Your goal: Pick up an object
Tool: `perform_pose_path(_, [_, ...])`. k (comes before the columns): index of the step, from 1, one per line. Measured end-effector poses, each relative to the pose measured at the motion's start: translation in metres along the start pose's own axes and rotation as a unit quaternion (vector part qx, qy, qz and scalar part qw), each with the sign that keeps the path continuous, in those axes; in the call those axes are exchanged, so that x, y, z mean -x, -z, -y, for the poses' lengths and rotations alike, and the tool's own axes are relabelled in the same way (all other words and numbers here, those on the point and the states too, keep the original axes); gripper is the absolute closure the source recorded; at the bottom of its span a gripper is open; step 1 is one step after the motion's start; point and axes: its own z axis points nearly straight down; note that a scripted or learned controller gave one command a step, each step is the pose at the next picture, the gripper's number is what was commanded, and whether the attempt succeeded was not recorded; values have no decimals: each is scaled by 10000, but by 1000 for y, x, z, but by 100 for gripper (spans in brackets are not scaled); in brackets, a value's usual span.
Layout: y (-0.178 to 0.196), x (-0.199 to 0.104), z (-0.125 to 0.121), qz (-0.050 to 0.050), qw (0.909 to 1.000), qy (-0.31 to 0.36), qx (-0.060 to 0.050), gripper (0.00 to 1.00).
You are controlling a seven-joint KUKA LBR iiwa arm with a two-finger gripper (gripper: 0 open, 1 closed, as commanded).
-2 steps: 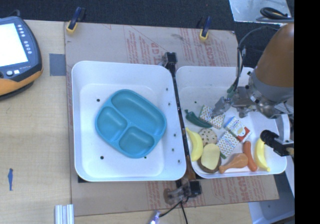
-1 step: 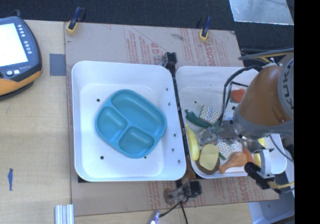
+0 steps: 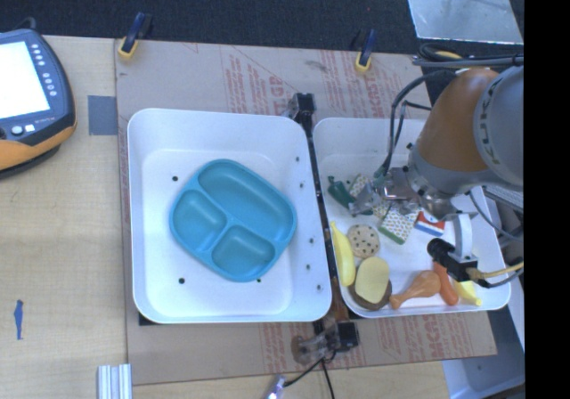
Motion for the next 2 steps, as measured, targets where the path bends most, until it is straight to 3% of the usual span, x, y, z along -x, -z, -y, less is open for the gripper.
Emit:
perform_pose_path(1, [1,-12,-60,-5,10000,-1,-9,0])
perform_pose_path(2, [-3,1,-91,-38,9999,21,-146,0])
